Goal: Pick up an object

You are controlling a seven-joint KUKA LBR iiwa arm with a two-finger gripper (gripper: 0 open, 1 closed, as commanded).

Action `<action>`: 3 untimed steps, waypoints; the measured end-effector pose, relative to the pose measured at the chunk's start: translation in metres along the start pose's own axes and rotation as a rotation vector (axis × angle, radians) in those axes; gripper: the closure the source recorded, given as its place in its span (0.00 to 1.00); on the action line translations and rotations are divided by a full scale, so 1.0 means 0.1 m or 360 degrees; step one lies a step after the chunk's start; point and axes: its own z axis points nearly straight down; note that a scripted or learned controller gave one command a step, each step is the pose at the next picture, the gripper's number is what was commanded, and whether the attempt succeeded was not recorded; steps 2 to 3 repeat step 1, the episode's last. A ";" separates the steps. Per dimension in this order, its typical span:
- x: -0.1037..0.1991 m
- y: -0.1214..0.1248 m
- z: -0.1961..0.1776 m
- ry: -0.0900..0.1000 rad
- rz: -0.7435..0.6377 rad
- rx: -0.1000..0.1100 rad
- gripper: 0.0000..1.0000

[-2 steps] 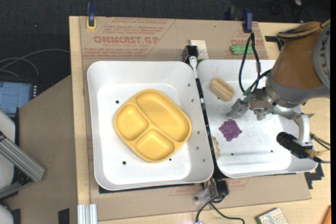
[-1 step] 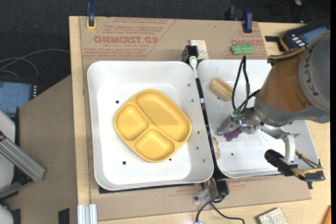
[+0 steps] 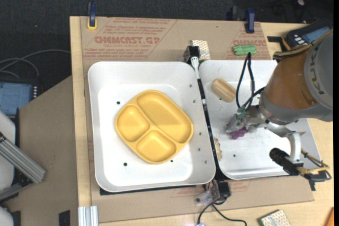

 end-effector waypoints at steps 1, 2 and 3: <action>0.76 0.60 -1.10 0.0006 -0.0019 -0.0019 1.00; 0.76 0.60 -1.10 0.0006 -0.0019 -0.0019 1.00; 0.76 0.60 -1.10 0.0006 -0.0019 -0.0019 1.00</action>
